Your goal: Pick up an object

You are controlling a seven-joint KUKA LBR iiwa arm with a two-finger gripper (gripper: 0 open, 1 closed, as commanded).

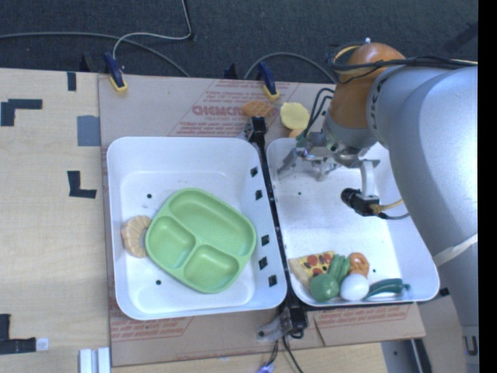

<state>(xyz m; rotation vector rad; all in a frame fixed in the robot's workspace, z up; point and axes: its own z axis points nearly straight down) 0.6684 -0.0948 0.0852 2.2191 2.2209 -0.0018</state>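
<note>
Right bin (404, 247) — toys (342, 274) below gripper (311, 162).

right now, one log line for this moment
end effector: over right bin far end | toy food: near corner | green tray: left bin

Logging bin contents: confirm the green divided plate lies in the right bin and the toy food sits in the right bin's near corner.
Wrong on the plate. The camera view shows the green divided plate in the left bin; the toy food does sit in the right bin's near corner.

Cardboard-covered bench (155, 107), two white bins (124, 162) side by side, yellow disc (294, 116)
</note>
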